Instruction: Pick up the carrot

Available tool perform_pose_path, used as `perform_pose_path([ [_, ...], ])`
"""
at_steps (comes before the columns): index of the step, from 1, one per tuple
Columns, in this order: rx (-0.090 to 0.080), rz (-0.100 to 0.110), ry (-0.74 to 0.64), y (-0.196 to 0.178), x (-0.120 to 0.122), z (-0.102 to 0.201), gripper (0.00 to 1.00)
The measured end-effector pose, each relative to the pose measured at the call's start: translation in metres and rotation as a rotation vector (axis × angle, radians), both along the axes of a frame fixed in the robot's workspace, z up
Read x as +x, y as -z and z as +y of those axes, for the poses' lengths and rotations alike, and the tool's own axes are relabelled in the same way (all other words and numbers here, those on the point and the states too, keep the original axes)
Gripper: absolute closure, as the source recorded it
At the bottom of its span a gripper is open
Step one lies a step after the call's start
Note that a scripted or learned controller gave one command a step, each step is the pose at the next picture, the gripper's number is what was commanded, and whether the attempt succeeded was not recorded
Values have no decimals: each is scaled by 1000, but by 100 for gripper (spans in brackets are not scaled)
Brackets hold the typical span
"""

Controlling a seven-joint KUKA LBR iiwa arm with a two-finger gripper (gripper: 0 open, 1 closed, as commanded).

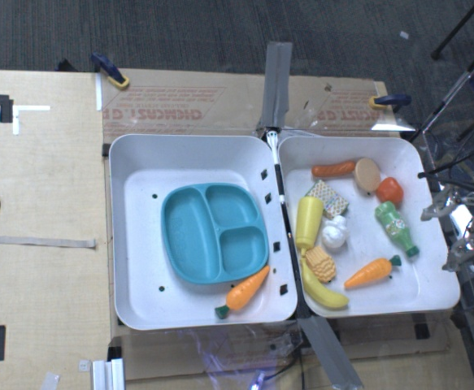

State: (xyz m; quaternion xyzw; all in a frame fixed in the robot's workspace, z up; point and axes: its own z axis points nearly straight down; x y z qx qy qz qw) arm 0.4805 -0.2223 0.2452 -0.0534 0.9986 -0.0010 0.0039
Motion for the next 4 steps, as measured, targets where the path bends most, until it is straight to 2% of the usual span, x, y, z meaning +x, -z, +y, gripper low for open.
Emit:
perform_pose_path([
  [1,1,5,-255,52,7,1,0],
  [2,0,5,-698,153,9,2,0],
  [3,1,5,-263,153,5,1,0],
  [4,-3,0,-421,-73,9,0,0],
])
